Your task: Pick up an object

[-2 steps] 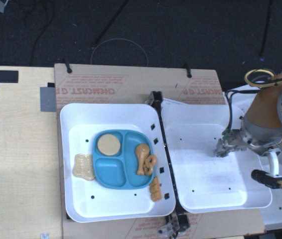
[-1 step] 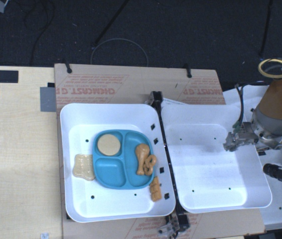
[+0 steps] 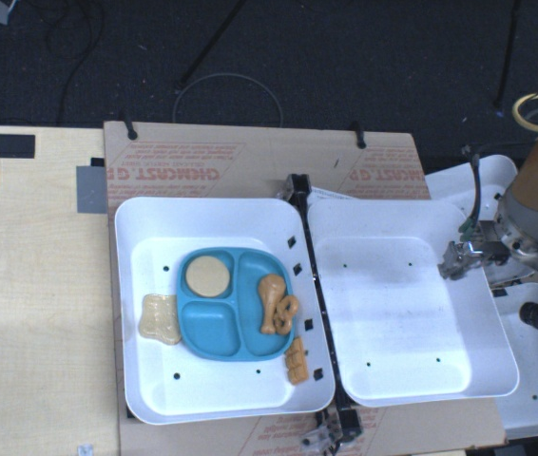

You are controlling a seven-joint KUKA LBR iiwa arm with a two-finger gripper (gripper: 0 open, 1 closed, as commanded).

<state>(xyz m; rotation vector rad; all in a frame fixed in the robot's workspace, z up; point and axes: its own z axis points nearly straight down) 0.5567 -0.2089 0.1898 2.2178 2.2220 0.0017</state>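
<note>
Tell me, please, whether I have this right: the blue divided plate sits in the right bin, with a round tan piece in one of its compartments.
Not quite. The camera view shows the blue divided plate in the left bin, not the right one. The rest holds: a round tan piece lies in one of its compartments.

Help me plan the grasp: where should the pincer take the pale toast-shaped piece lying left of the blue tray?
Probably from straight above, across the narrower width of the toast-shaped piece. It lies flat on the left bin floor, its right edge against the blue tray, so close the fingers on its near and far edges, which look free.
</note>
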